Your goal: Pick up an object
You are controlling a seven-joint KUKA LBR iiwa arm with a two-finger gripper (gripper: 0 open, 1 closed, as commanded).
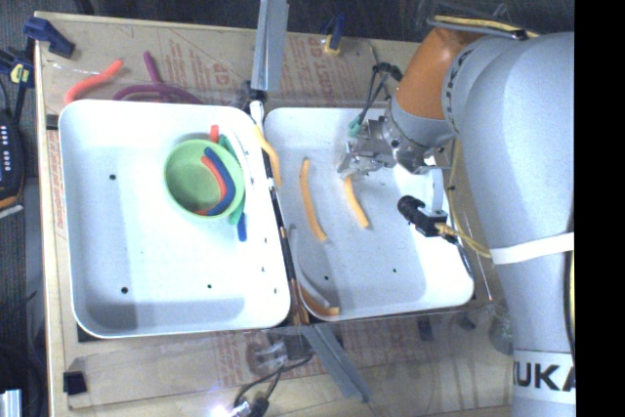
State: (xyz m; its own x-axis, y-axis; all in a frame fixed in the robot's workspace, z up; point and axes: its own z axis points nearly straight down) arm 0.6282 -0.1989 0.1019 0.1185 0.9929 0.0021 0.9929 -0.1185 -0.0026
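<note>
**Operator:** Where are you right now?

**Arm:** My gripper hangs over the upper middle of the right bin, right of the frame's centre. Just below it lies a short orange stick, slanting down to the right on the bin floor. A longer orange stick lies to its left, near the wall between the bins.

**Operator:** Are your fingers open or closed?

**Arm:** I cannot tell. From this slanted view the metal at my wrist is a cluttered blur, and nothing shows clearly between the tips. I would not claim to hold anything.

**Operator:** So what is the target?

**Arm:** My guess is the short stick, since its upper end sits just beside my gripper. It rests flat on the floor of the bin.

**Operator:** What could go wrong?

**Arm:** The stick is thin and lies flat, so my fingers could close above it and catch air. If I straddle it along its length rather than across, it would likely slip out or roll aside. Pressing down off-centre might tip it or skid it away towards the bin wall.

**Operator:** Anything in the left bin to worry about?

**Arm:** No. The green bowl with its coloured pieces sits in the left bin, well apart from me.
</note>
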